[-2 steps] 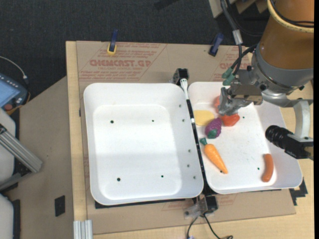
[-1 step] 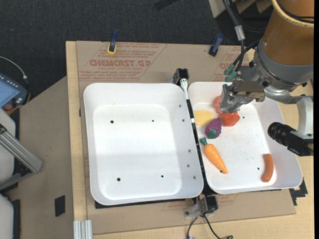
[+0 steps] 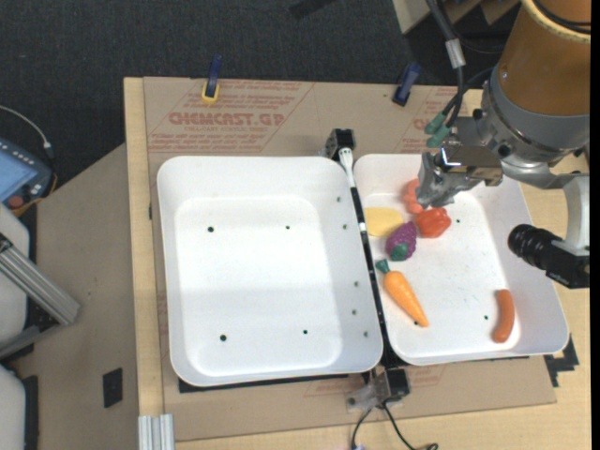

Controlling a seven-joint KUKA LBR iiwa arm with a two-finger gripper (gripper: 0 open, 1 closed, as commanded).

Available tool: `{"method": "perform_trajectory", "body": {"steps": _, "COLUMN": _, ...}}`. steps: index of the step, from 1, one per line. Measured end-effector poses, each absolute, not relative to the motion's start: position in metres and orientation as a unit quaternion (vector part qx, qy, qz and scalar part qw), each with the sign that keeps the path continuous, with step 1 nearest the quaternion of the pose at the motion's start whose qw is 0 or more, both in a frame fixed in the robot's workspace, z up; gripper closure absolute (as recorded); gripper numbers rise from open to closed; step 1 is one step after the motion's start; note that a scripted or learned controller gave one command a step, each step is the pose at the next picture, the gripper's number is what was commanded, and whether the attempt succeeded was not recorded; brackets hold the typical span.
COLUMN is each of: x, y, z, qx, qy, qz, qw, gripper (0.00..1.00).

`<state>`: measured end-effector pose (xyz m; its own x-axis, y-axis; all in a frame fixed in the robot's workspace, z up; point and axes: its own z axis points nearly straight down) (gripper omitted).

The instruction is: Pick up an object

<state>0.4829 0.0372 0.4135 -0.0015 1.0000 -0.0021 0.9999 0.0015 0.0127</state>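
Observation:
The right bin (image 3: 525, 345) holds several toy foods. A red piece (image 3: 432, 221) lies near its back, with a yellow piece (image 3: 382, 220) and a purple grape bunch (image 3: 402, 240) to its left. An orange carrot (image 3: 406, 296) lies nearer the front by the divider. A small orange sausage (image 3: 504, 315) sits at the front right. My gripper (image 3: 430, 195) hangs low over the back of the right bin, its tip right at the red piece and an orange-red bit (image 3: 412, 193) beside it. Nothing shows between its fingers.
The left bin (image 3: 187, 195) stands beside the right one, joined by a black clamp strip (image 3: 361, 242). Blue clips (image 3: 214, 78) sit on the cardboard base behind. A black camera mount (image 3: 548, 251) juts in at the right edge of the right bin.

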Motion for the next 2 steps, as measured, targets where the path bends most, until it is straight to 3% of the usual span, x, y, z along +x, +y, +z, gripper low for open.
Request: {"method": "perform_trajectory", "body": {"steps": 2, "x": 0.484, "y": 0.038, "z": 0.434, "qx": 0.706, "qy": 0.708, "qz": 0.0055, "qw": 0.008, "gripper": 1.0}}
